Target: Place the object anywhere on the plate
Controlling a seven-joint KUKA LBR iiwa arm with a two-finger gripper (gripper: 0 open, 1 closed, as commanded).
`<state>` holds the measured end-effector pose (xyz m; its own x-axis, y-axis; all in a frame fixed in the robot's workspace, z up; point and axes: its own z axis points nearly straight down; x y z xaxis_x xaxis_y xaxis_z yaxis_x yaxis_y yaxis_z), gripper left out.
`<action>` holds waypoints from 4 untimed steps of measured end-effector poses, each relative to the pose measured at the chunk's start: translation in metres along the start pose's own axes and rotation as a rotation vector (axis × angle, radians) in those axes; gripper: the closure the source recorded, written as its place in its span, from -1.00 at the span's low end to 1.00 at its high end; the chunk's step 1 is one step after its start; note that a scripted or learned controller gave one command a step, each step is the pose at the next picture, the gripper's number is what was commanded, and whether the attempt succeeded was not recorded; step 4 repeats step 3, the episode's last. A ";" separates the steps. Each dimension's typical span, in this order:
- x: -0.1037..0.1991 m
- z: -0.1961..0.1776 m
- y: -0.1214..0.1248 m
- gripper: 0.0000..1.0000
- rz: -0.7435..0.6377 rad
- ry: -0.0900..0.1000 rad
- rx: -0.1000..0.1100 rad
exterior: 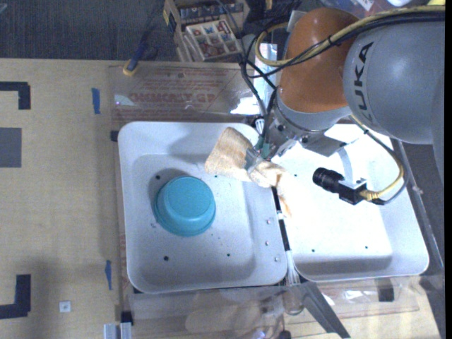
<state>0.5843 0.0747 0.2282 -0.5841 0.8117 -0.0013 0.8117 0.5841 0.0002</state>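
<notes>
Seen from above at a slant: two shallow white bins side by side on a bench. In the left bin (141, 260), a blue upturned plate (185, 205), bowl-like, resting left of centre. Reaching in from the right, a grey arm (395, 62) with an orange band (314, 55), wrist low over the far end of the divide between the bins. At the gripper (260, 159), a tan, bread-like object (229, 154) touching the tip, tilted, its long axis running from near left up to far right. Whether pinched or merely touched: cannot tell, tip hidden under wrist and object. A second pale scrap (268, 175) just beneath. Plate lying to the near left of the gripper, close by but apart; likely next, a short carry leftward and nearer.
</notes>
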 end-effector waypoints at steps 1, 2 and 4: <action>0.030 -0.006 0.035 1.00 -0.398 -0.001 -0.003; 0.043 0.004 0.045 1.00 -0.799 0.002 0.000; 0.043 0.003 0.045 -1.00 -0.799 0.002 -0.001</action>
